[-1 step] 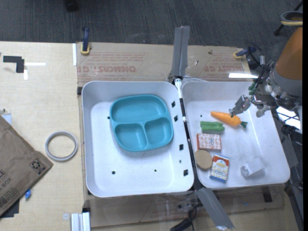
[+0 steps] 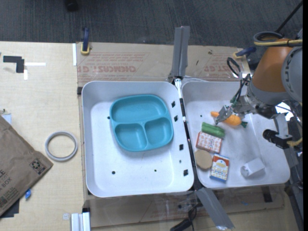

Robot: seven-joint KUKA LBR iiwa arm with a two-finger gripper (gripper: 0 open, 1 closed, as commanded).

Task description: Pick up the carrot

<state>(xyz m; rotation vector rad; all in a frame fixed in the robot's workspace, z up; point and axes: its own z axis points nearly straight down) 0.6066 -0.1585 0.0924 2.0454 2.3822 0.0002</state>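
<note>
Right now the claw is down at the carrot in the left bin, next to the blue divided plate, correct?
Not quite. The claw is at the carrot in the right bin, not the left. The blue divided plate lies alone in the left bin, across the divider from the carrot. The camera view shows this.

One fixed camera looks down at a slant from above the gripper, taking in both bins.

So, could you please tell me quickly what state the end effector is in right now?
End effector: low in the right bin beside the carrot; open or closed cannot be told.
</note>
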